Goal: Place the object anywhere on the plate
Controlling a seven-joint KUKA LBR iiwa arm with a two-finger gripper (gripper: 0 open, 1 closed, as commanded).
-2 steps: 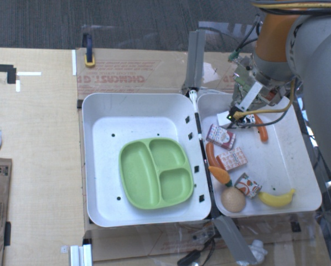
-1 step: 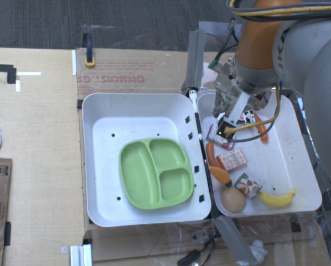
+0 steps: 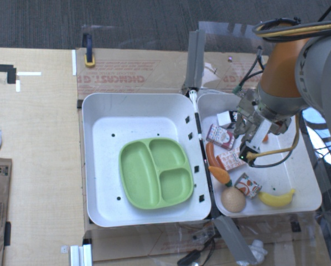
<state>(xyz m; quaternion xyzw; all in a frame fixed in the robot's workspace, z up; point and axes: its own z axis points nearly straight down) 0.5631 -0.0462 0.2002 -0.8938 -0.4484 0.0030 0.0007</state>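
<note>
Green plate (image 3: 154, 173), three-part, flat in the left bin (image 3: 88, 148), tilted a little off square. Nothing in any of its compartments, so the task judged not yet done.

Right of the plate, across the wall between the bins, the right bin (image 3: 305, 173) with all the loose goods. Nearest the plate: a red sausage-like piece (image 3: 211, 153) and a carrot (image 3: 220, 174) along that wall. Just beyond these, two red-and-white cartons (image 3: 221, 136), one above the other, and a third carton (image 3: 247, 185) lower down. Below the carrot, a tan round thing (image 3: 233, 199), egg or potato, hard to say. Farthest from the plate, a banana (image 3: 276, 198).

Arm (image 3: 282, 76) reaching in from the far side of the plate, wrist bent down over the cartons, probably for a pick there. Jaws low between the upper carton and the bin's bare floor; spread or pressed together, cannot tell, being dark and crossed by cable. Nothing seen pinched. Which item counts as the object: not clear yet, but every candidate well apart from the plate, in the other bin.

Both bins on a pale wooden bench (image 3: 32, 148).
</note>
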